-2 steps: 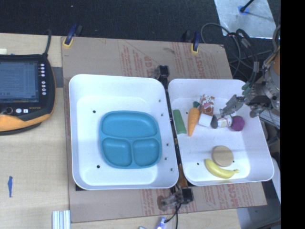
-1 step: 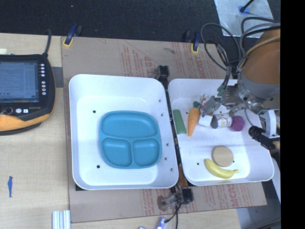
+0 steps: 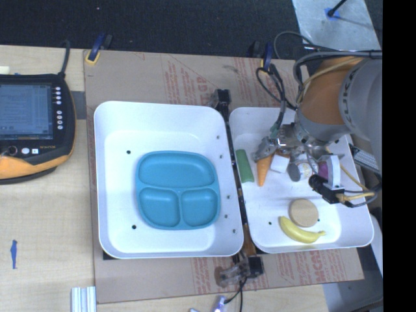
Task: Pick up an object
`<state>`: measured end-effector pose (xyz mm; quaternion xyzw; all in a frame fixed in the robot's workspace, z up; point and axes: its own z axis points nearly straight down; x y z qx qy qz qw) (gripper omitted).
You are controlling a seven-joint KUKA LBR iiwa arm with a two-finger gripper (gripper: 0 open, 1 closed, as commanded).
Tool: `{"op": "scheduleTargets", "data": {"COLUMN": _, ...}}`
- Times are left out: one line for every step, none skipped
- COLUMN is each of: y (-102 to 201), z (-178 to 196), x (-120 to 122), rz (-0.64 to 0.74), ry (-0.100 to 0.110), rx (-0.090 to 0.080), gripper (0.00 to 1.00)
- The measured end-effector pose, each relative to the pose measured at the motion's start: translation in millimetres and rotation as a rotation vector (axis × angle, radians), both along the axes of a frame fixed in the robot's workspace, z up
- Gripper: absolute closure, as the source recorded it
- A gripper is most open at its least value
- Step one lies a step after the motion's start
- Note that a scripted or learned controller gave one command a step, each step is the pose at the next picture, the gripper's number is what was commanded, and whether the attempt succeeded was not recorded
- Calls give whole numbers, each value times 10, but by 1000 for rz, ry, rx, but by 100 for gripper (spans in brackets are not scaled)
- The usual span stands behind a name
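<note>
No legible text anywhere.

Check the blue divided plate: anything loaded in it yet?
Empty. The blue plate in the left bin shows bare compartments, nothing resting inside.

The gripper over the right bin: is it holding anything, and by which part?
Cannot be told: the gripper sits low beside the carrot, but nothing shows between its fingers.

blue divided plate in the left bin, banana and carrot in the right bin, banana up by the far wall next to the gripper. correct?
One thing is off: the banana lies at the near edge of the right bin, beside a round tan disc, well below the gripper. The camera view shows this. The rest holds: the blue divided plate sits in the left bin, and the carrot is in the right bin.
</note>
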<state>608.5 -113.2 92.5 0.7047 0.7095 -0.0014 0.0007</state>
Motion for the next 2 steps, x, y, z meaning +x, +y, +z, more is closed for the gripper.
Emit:
{"op": "scheduleTargets", "data": {"y": -6, "z": 119, "x": 13, "rz": 3, "ry": -3, "rx": -1, "gripper": 100}}
{"op": "scheduleTargets", "data": {"y": 461, "z": 997, "x": -488, "rz": 0, "ry": 2, "rx": 2, "gripper": 100}}
